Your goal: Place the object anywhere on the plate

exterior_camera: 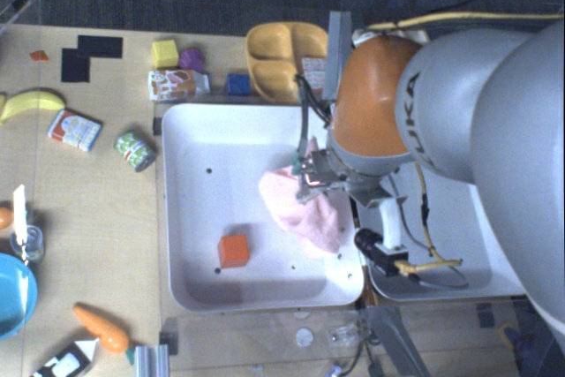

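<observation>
Over the right part of the left bin (190, 190), the pincer (311, 177) hangs at the top edge of a crumpled pink cloth (305, 212); whether it is spread or pressed together on the cloth cannot be told from this angle. The cloth lies on the bin floor against the right wall. An orange-red cube (234, 250) sits apart from it, lower left in the same bin. On the grey arm, the letters "UKA" (410, 115) read beside the orange band. Behind the bin stands a yellow divided dish (281, 57). On the wooden surface (88, 234) to the left lie a banana (31, 105), a small carton (74, 130), a green can (135, 149), a carrot (102, 328) and a blue plate (16, 296) at the left edge.
</observation>
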